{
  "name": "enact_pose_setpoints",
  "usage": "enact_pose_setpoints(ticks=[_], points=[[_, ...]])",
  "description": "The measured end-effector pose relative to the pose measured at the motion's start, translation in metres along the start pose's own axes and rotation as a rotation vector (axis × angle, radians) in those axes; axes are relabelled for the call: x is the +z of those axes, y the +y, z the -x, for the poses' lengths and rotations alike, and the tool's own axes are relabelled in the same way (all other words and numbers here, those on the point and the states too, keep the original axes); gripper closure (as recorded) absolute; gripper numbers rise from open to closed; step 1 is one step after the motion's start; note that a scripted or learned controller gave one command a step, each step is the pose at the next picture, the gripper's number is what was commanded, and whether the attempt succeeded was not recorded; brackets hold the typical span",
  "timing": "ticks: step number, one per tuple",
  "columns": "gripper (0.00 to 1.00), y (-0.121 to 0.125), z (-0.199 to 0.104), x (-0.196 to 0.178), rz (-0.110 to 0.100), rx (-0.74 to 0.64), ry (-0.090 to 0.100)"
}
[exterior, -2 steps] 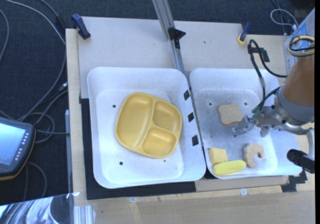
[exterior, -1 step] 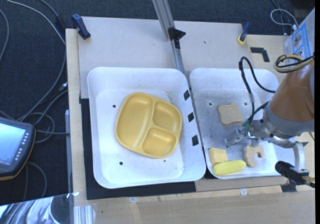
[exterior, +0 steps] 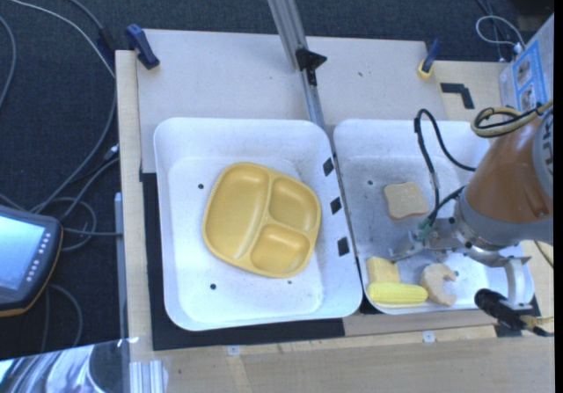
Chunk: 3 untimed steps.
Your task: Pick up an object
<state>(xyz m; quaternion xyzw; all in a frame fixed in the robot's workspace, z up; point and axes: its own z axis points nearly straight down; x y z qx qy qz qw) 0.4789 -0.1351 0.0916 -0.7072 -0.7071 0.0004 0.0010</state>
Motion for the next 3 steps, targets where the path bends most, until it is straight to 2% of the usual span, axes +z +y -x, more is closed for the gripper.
enact_pose_setpoints(ticks=[1,2,3], points=[[1.00,0.001,-0.001,-0.012,0.003,-0.001,0.001],[1.00,-0.003,-0.004,-0.056,0.007,-0.002,-0.002],[1.00,-0.002,0.007,-0.113,0.010,-0.001,-0.003]])
